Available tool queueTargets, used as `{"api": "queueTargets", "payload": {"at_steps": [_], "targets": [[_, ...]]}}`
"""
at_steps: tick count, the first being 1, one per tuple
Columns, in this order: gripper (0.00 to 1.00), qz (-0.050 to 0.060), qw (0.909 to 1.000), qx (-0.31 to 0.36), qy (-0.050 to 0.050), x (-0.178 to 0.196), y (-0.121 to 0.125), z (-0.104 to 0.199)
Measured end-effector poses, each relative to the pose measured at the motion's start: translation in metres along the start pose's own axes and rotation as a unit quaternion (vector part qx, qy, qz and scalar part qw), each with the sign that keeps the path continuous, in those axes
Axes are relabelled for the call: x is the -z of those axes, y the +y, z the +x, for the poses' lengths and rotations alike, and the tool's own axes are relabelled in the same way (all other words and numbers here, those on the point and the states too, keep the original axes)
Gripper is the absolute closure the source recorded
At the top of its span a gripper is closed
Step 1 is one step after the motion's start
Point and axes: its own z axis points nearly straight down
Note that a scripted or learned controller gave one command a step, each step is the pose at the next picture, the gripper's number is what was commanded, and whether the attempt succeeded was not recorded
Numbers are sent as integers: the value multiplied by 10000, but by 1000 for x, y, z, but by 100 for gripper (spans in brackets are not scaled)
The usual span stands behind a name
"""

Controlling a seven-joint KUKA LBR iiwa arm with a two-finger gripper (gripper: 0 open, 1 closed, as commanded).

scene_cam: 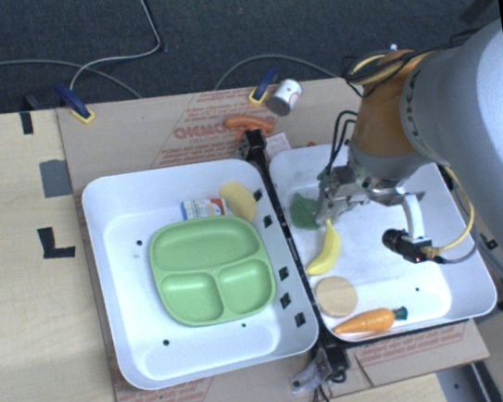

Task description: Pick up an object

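In the right bin (452, 292) lie a yellow banana (325, 250), a round tan cookie-like disc (335, 296), an orange carrot with a green tip (368, 321) and a dark green leafy piece (303, 210). My gripper (331, 204) hangs over the bin's left part, just above the banana's upper end and beside the green piece. Nothing can be made out between its fingers. The grey arm with its orange band (381, 124) covers the bin's back right.
The left bin (116, 262) holds a green divided plate (212, 270), a small carton (201, 208) and a pale yellow fruit (239, 199) behind it. Black clips line the divider between the bins. Cables and clamps lie at the back of the bench.
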Motion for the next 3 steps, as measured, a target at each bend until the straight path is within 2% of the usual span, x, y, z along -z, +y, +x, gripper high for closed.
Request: {"api": "queueTargets", "payload": {"at_steps": [1, 2, 3], "targets": [[0, 2, 10000, 1, 0, 0, 0, 0], [0, -2, 10000, 1, -14, -10, -24, 2], [100, -1, 10000, 1, -18, -1, -24, 2]]}}
